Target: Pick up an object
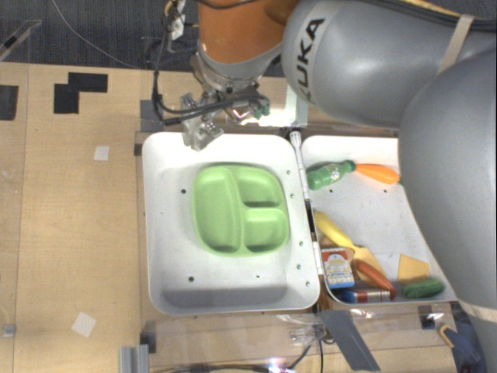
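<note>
Nothing has been lifted yet, as far as this view shows: every candidate object lies in a bin and none sits at the gripper (203,130), which hangs over the far rim of the left bin (159,231), toward its far-left corner, with the orange-banded wrist above it. Whether the tool is released or clenched cannot be told from here, since the metal parts at its tip are small and overlap in the slanted view; no object appears at it. In the left bin, a green divided tray (241,208) rests flat near the middle, a little toward the far side, well clear of the gripper. The right bin (388,208) holds the smaller things: a green bottle (330,174) at the far-left, touching or just beside an orange carrot (378,174) on its right; a yellow banana (334,231) along the left wall; a small carton (337,269) just near of it; an orange-red piece (371,275) beside that; a yellow wedge (411,267); and a green pickle-like item (423,288) at the near-right. My judgement is that the task stands at its start or between tries: choosing a target, descending, closing and lifting all remain to be done.
</note>
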